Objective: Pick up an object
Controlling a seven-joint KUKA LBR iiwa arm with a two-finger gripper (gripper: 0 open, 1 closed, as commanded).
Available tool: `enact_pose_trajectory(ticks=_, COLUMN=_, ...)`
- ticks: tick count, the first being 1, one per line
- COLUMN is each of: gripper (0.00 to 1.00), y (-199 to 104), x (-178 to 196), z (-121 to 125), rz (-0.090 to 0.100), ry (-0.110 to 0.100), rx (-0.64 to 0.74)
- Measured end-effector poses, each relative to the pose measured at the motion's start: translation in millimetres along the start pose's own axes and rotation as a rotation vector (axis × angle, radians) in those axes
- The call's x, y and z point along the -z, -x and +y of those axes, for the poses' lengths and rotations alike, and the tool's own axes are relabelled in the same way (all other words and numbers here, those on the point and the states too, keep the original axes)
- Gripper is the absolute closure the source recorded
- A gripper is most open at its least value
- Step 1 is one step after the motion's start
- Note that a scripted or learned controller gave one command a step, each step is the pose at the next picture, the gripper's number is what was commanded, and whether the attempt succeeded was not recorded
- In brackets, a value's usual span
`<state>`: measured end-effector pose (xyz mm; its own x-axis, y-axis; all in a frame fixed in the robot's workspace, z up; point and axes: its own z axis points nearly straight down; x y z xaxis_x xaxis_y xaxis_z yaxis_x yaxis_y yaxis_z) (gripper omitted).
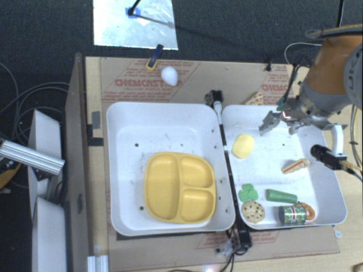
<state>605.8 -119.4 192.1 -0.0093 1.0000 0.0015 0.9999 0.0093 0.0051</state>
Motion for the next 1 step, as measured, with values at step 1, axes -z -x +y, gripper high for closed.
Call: enact_pose_trajectory(ticks=1, gripper=0.00, y=-24.4, x=-77.1, z=9.4, rz=-0.001, ry=-0.006, rx=-0.003)
